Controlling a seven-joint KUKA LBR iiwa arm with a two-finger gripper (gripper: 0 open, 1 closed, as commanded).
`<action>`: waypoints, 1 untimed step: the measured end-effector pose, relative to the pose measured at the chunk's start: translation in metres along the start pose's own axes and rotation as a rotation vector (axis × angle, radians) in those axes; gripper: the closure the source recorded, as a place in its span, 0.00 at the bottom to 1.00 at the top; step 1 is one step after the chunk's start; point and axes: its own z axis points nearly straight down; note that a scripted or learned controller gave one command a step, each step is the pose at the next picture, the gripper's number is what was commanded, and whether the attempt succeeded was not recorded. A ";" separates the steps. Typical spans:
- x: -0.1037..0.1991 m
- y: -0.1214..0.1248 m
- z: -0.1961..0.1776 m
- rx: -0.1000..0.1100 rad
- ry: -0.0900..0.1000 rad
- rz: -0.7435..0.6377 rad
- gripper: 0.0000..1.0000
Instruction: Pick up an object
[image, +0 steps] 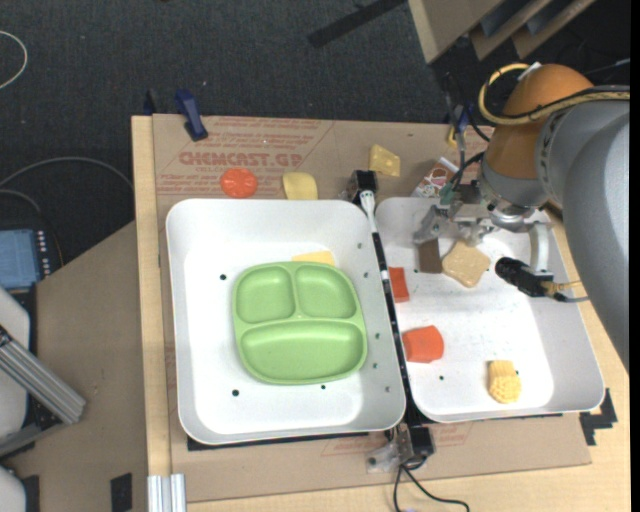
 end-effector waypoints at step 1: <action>0.013 -0.006 -0.001 0.005 0.000 0.001 0.00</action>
